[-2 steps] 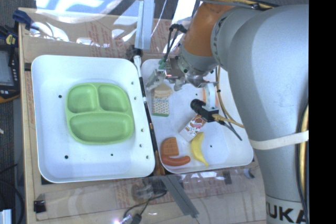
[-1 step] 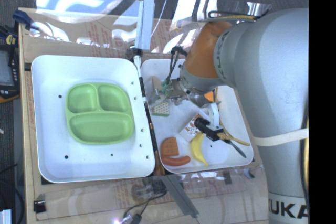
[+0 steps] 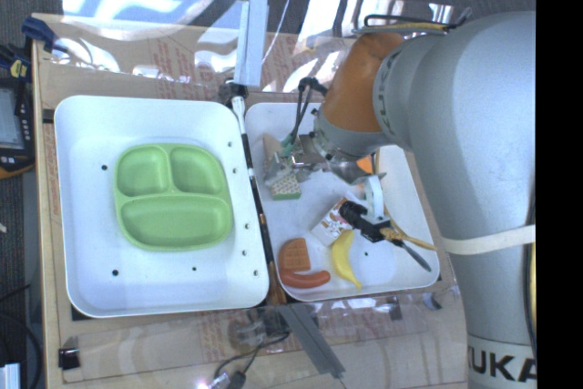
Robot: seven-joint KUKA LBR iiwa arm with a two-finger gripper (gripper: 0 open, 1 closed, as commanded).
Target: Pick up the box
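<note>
Camera view: gripper (image 3: 284, 167) low in right bin (image 3: 412, 196), top left; finger state unreadable. Box (image 3: 330, 223) lies mid-bin beside banana (image 3: 344, 258), apart from gripper. Advice: shift over box, straddle narrow sides, avoid banana.

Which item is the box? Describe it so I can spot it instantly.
Look in the right-hand bin, near its middle. The box is the small white carton with red print, lying just above the yellow banana and right of the sausage; it alone is flat-sided.
</note>
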